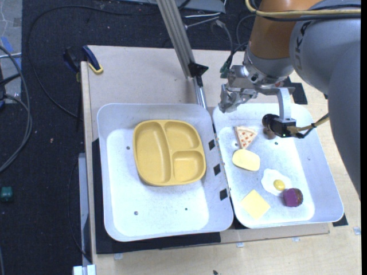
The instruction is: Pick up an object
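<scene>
You see nothing picked yet: the two-finger gripper (227,103) hangs at the right white bin's (321,176) far left corner (whether clenched, you cannot tell), just above the triangular pizza slice toy (245,136) lying there.

Colours in my two white bins

The divided tray (170,152) is yellow; the pizza slice (245,136) is orange with red dots, the fried egg (274,181) white with yellow centre, the round fruit (292,197) purple.
</scene>
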